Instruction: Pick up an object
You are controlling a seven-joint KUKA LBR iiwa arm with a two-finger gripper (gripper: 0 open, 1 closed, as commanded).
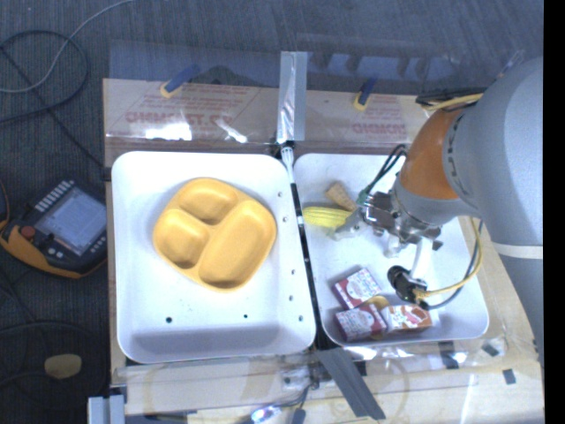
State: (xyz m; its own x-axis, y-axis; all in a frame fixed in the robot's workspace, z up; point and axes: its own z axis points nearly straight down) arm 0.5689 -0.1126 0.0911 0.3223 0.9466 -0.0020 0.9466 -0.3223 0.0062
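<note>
In the right bin [459, 321] lies a yellow corn cob [325, 216] by the left wall, with a small tan piece [340, 193] just behind it. Three red-and-white packets sit at the front: one [358, 286] in the middle, one [357, 323] at the front edge, and one [408, 316] to their right with a yellow bit on it. My gripper [371, 219] is low in the right bin, right beside the corn cob's right end and next to the tan piece. The wrist body hides its tips.
The left bin [146, 325] holds a yellow three-compartment plate [214, 231]. A black cable plug [402, 281] with a yellow wire hangs from the wrist over the right bin. An orange handheld pendant [57, 228] lies on the floor at the left.
</note>
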